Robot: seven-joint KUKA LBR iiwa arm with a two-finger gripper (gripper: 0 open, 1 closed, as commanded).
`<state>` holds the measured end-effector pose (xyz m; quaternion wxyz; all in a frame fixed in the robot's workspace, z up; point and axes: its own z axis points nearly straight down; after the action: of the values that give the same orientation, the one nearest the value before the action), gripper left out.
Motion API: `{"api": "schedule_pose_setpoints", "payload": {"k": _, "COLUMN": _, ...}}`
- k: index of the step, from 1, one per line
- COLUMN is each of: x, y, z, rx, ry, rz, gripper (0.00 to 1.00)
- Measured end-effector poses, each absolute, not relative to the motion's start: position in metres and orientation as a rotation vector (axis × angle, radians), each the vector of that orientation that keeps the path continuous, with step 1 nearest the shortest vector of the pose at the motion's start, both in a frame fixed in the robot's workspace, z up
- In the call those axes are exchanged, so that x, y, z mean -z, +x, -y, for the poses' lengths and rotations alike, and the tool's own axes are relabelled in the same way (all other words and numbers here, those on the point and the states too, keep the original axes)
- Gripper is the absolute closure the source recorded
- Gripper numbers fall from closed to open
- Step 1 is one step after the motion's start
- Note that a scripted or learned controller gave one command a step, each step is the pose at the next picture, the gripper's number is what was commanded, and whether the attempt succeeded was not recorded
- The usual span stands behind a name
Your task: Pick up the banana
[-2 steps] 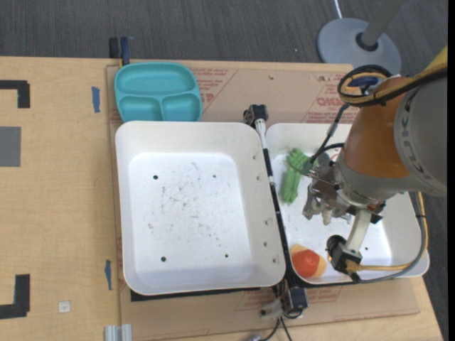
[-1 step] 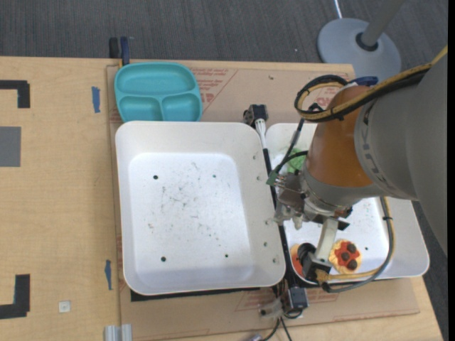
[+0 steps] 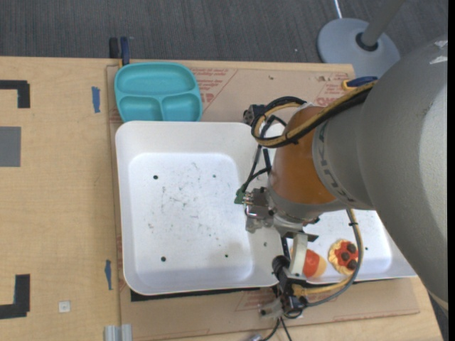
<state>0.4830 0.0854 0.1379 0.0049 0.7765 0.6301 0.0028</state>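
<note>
My gripper [image 3: 264, 217] hangs under the grey and orange wrist, at the left side of the right bin [image 3: 375, 241], close to the wall it shares with the left bin [image 3: 135, 144]. The arm covers most of the right bin, so what lies below the gripper is hidden. In the right bin's near corner lie a small orange-red fruit [image 3: 313, 263] and a red-orange toy with dark spots [image 3: 344, 256].
A teal divided plate [image 3: 158, 92] lies on the cardboard behind the left bin. The left bin's floor carries only scuff marks. A grey stand base [image 3: 353, 41] sits on the carpet at the back right.
</note>
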Motion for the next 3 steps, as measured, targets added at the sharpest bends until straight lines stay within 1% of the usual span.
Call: {"api": "schedule_pose_setpoints", "payload": {"k": 3, "x": -0.1357, "y": 0.4817, "z": -0.0849, "rx": 0.002, "ry": 2.283, "rz": -2.148, "gripper": 1.0}}
